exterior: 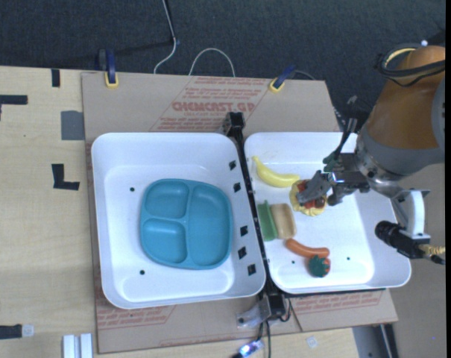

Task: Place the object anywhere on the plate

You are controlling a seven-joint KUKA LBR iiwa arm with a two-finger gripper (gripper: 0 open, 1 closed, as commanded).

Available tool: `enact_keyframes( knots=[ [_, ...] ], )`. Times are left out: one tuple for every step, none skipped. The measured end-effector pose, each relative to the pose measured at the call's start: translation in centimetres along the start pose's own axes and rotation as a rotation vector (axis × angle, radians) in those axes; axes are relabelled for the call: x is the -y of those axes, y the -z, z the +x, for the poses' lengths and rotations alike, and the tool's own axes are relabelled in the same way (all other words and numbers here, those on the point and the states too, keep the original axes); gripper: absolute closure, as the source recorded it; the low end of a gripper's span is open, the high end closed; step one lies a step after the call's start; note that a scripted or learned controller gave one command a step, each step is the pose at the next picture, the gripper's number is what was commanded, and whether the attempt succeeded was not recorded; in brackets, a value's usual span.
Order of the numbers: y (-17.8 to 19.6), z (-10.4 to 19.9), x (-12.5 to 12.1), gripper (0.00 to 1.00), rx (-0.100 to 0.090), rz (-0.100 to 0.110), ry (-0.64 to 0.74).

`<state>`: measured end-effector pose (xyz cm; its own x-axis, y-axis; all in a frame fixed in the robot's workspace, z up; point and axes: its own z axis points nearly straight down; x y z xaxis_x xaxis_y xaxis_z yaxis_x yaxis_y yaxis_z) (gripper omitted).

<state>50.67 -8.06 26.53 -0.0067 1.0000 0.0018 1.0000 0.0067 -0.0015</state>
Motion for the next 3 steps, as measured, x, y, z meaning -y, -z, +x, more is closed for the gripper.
enact_keyframes(
  knots=[
    [-0.6,5.5,-0.7,1.00,0.001,0.001,0.000],
    [-1.2,10.6,-1.1,1.00,0.001,0.001,0.000],
    [-3.1,15.8,-0.2,1.00,0.001,0.003,-0.001]
  ],
)
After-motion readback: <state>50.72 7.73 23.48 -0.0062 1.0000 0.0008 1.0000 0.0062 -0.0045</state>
